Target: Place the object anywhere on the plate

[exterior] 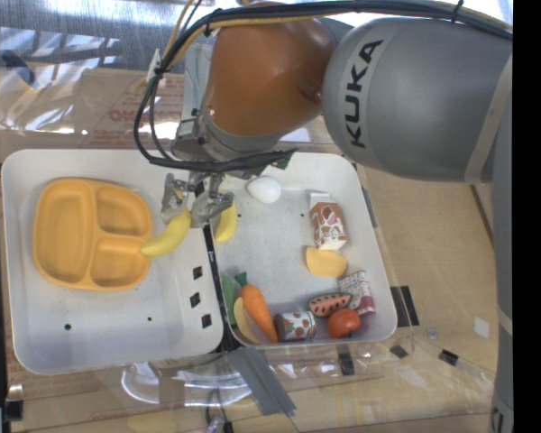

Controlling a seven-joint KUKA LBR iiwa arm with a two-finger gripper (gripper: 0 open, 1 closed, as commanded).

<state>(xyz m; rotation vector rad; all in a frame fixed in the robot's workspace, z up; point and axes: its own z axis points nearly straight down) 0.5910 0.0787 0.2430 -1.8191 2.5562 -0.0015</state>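
Observation:
A yellow banana (168, 234) hangs over the divider between the two bins, its left tip just touching or overlapping the right rim of the orange compartment plate (68, 233). The plate lies in the left bin. My gripper (198, 207) sits directly over the banana's middle. Its fingers (176, 197) are closed around the fruit, so the banana's two ends stick out on either side. The banana's middle is hidden behind the gripper.
The right bin (365, 233) holds a white egg (264, 189), a small carton (327, 225), an orange wedge (325, 262), a carrot (257, 309), a can (295, 326) and a tomato (343, 322). The left bin (99, 327) has bare floor in front of the plate.

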